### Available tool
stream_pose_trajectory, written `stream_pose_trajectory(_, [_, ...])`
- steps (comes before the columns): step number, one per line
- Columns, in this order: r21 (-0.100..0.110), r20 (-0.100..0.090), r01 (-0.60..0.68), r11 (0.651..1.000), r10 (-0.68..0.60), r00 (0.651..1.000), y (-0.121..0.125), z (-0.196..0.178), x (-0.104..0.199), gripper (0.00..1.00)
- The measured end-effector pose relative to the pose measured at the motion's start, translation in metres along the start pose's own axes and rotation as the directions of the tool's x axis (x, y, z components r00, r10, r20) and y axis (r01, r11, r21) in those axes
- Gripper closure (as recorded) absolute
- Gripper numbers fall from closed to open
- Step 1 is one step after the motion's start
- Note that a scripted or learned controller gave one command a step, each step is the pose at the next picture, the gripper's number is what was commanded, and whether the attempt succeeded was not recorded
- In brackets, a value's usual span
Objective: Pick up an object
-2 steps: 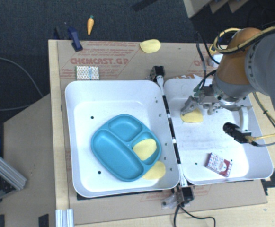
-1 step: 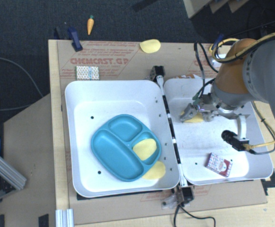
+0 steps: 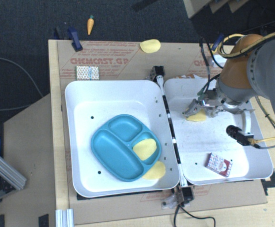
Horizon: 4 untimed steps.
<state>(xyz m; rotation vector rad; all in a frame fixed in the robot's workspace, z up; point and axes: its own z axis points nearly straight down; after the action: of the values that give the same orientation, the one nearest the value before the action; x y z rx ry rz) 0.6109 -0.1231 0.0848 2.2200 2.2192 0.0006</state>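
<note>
My gripper (image 3: pixel 198 109) hangs low over the upper left part of the right bin (image 3: pixel 258 170), at the end of the grey arm with its orange band (image 3: pixel 236 65). A small flat yellow piece (image 3: pixel 197 118) lies on the bin floor right under the gripper, partly covered by it; whether they touch I cannot tell. A red and white packet (image 3: pixel 218 164) rests near the bin's front. In the left bin (image 3: pixel 80 98) sits a blue divided plate (image 3: pixel 118 150) with a yellow piece (image 3: pixel 146 148) in one compartment. Another yellow piece (image 3: pixel 156 171) lies against the plate's front edge.
Outside the bins, on the brown board, lie a yellow lemon-like item (image 3: pixel 150 46), a patterned packet (image 3: pixel 87 72), a blue clip (image 3: pixel 74 39) and a small carrot (image 3: pixel 90 25). A black clamp (image 3: pixel 158 73) sits between the bins. Cables (image 3: pixel 260 138) trail along the arm.
</note>
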Motion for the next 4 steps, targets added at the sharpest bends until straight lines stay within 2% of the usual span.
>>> stream_pose_trajectory(1, [-0.006, 0.001, 0.001, 1.000, -0.001, 1.000, 0.002, -0.012, 0.000, 1.00])
stream_pose_trajectory(2, [0.004, -0.001, -0.001, 1.000, 0.001, 1.000, -0.058, -0.016, -0.024, 1.00])
stream_pose_trajectory(3, [-0.001, -0.002, 0.003, 1.000, -0.003, 1.000, -0.075, -0.101, 0.037, 1.00])
stream_pose_trajectory(4, [0.002, -0.002, 0.001, 1.000, -0.001, 1.000, -0.076, -0.100, 0.036, 0.00])
